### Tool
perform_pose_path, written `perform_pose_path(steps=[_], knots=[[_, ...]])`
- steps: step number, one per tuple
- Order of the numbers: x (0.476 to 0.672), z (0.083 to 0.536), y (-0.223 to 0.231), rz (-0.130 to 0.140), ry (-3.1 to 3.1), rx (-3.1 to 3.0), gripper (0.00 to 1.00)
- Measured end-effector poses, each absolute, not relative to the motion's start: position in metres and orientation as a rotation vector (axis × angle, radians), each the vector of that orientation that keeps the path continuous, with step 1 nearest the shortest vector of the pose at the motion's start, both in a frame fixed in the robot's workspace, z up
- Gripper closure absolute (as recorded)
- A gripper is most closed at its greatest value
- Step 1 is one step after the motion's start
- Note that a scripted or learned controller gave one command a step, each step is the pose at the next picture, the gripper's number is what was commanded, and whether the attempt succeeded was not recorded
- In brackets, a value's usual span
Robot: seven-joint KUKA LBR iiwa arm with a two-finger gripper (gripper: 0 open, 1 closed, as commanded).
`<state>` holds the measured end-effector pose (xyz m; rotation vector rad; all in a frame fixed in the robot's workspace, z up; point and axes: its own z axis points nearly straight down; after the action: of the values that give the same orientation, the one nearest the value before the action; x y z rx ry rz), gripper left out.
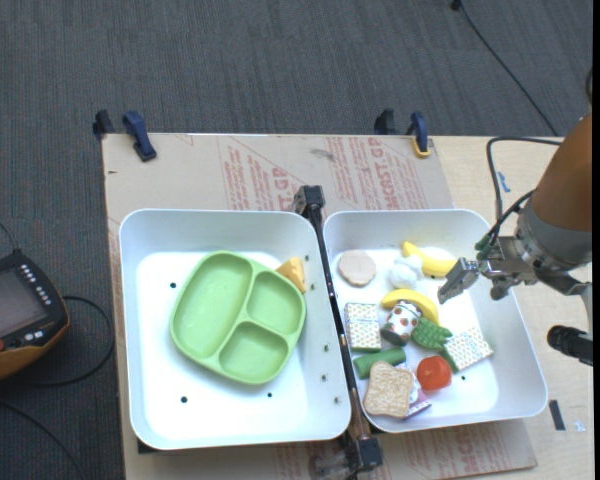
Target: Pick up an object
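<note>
Nearest the camera, in the right bin [510, 388], a slice of bread [388, 389] lay at the front, with a red tomato [434, 372] just beside it on the right. Behind those sat a green bean [379, 359], a checkered cracker [362, 325] by the bin's left wall, a second cracker [469, 348] to the right, and a small spotted toy [403, 319] touching a dark green leafy piece [431, 335]. A banana [410, 302] curved over the spotted toy. Farther back were a round tan cookie [357, 268], a white egg-like lump [406, 271] and a second yellow piece [431, 260] near the rear wall.

My hand [476, 277] hung over the right part of that bin, just right of the banana and above the bin's floor. One dark finger [453, 283] pointed down and to the left; nothing sat between my fingers that I could make out (whether they were spread or closed, I could not tell from this slant).

The left bin [140, 368] held a green divided plate [238, 316], tilted a little, with a yellow wedge of cheese [293, 271] touching its far right edge. Both bins rested on the table [230, 168], which had blue clamps [138, 133] at its far edge. Off to the left, on the floor, lay an orange-and-black controller [15, 313].
</note>
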<state>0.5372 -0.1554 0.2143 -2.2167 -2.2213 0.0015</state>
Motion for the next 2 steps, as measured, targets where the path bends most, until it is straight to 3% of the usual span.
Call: perform_pose_path(steps=[1,2], knots=[[0.5710,0.0866,-0.1204,0.002,-2.220,-2.217,0.00],[0.5714,0.0957,-0.1207,0.002,-2.214,-2.221,1.00]])
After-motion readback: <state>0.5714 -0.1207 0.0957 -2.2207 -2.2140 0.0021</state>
